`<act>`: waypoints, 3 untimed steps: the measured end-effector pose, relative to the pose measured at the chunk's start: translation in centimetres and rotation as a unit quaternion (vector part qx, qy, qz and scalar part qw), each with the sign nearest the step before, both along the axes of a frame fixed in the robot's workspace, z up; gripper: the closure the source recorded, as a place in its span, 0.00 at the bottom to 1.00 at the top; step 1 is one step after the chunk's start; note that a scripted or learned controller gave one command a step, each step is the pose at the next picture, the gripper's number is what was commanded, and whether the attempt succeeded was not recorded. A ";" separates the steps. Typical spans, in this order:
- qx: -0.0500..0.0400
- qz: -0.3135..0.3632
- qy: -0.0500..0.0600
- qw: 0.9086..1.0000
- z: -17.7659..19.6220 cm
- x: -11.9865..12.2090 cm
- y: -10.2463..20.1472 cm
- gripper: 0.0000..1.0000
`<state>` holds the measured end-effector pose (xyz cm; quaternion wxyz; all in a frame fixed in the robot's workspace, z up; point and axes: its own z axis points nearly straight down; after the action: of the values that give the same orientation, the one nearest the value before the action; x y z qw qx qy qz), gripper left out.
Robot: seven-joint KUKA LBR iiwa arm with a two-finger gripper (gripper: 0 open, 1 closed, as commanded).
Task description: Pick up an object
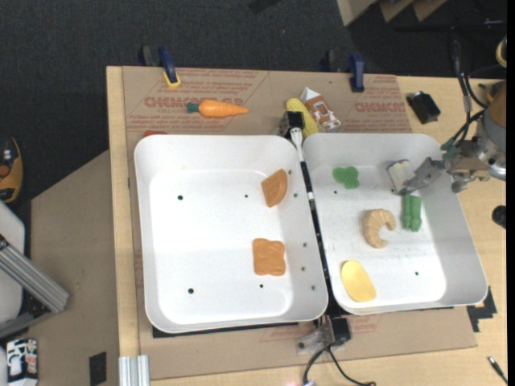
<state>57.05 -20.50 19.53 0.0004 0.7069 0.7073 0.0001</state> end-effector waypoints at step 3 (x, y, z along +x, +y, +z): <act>0.002 -0.001 0.005 1.000 6.8 -8.3 10.0 1.00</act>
<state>48.76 -10.50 26.34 -0.0047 0.7074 0.7068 -0.0022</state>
